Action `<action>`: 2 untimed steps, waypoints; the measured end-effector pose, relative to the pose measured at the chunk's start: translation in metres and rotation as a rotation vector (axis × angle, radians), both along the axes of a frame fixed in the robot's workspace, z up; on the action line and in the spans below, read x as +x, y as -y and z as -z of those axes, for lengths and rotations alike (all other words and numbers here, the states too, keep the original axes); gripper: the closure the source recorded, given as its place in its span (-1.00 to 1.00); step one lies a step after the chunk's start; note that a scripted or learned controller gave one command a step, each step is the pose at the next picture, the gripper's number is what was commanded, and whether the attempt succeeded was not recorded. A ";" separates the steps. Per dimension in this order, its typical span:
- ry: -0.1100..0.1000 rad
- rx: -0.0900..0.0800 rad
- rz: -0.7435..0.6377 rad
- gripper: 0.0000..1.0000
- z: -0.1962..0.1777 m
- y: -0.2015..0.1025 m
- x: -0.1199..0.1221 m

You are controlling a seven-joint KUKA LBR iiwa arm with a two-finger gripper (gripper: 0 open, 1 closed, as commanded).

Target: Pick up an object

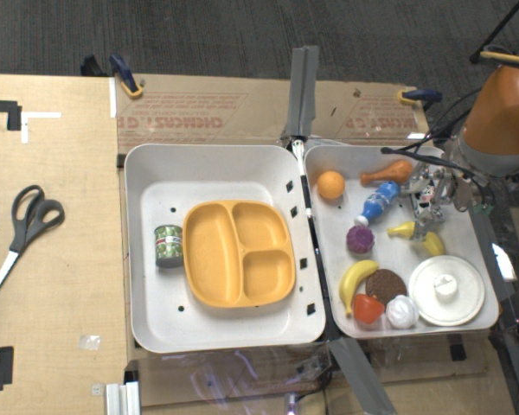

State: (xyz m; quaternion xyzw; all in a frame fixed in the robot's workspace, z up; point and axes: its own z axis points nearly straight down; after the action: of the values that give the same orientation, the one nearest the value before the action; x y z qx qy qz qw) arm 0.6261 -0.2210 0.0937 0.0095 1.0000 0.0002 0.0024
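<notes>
My gripper hangs low in the right bin, near its back right. Just beneath and beside it lie a small yellow piece and a yellow lemon-like fruit. To its left lies a blue bottle, and an orange drumstick-shaped toy sits behind that. An orange ball, a purple fruit, a banana, a brown round piece, a red fruit, a white ball and a white lidded dish fill the rest of this bin.
The left bin holds a yellow divided plate and a green can on its side. Scissors lie on the wooden bench at far left. A grey post stands behind the seam between the bins.
</notes>
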 end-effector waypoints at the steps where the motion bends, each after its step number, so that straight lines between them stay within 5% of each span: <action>1: 0.005 -0.001 -0.001 1.00 -0.011 -0.001 0.002; 2: 0.001 0.000 0.107 1.00 0.000 0.000 -0.093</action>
State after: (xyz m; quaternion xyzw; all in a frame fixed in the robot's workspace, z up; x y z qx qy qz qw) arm 0.5334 -0.2212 0.0941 0.0629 0.9980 0.0001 0.0031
